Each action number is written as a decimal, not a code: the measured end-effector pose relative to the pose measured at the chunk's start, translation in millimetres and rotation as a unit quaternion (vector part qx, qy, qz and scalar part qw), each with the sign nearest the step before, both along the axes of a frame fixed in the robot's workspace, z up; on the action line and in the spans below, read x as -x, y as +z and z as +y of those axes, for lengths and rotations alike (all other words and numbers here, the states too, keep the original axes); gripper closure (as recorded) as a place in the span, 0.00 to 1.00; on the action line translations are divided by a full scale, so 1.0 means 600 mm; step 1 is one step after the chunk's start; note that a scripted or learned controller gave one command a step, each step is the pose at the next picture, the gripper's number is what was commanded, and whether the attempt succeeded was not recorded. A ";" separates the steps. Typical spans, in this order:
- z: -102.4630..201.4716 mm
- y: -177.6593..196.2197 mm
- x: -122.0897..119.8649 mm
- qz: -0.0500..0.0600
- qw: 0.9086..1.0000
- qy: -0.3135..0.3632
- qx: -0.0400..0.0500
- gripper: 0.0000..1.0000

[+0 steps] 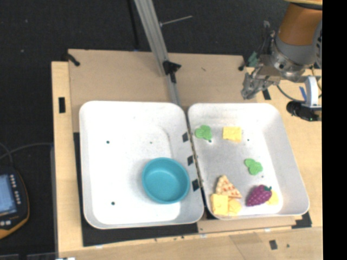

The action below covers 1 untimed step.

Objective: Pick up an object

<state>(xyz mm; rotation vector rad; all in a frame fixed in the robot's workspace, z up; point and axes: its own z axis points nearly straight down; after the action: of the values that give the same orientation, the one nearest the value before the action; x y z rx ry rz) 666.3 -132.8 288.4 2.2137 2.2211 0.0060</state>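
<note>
Bins come first: the left shallow white plastic bin (108, 129) bears a round teal bowl (165, 180); the right shallow white plastic bin (271, 123) bears purple toy grapes (259, 195), a yellow cheese block (232, 134), a pizza-slice toy (227, 187), a yellow square piece (219, 204) and two green leafy pieces (203, 132) (252, 166). No writing reads anywhere. Grey two-finger gripper (250, 90) hangs beyond the right bin's far rim, touching nothing; its opening cannot be told.
</note>
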 end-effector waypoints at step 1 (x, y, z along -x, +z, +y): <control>0.076 -0.025 0.048 0.004 1.000 0.000 0.000 1.00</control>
<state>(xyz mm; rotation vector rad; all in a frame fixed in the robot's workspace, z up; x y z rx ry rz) 637.5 -87.2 273.2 2.2168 2.2263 -0.0017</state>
